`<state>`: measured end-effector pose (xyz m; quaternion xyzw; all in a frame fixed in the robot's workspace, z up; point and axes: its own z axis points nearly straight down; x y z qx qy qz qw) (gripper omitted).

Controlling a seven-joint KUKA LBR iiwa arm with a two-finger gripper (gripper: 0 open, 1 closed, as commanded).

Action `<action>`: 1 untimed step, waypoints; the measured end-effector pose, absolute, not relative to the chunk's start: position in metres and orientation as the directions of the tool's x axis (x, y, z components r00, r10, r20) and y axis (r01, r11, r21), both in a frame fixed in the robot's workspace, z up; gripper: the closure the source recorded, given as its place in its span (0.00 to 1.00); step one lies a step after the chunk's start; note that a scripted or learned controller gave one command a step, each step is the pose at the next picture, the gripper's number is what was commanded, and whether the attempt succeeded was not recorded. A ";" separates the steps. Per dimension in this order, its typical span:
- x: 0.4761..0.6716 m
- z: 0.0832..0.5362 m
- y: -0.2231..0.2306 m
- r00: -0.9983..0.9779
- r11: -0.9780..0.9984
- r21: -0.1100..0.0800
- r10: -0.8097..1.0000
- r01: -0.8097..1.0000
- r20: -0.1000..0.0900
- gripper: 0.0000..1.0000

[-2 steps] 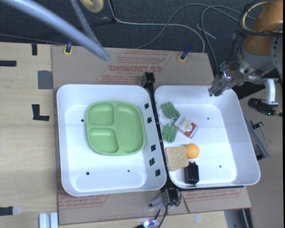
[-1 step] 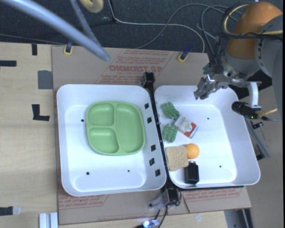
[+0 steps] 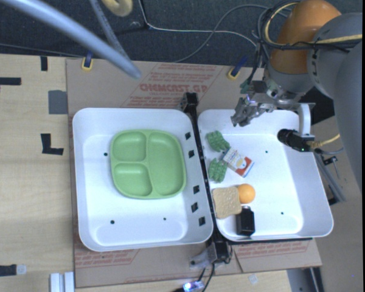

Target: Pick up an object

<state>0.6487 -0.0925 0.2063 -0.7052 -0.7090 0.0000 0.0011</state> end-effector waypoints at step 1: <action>0.635 0.200 -0.045 -0.004 0.004 -0.003 1.000 1.000 0.001 1.00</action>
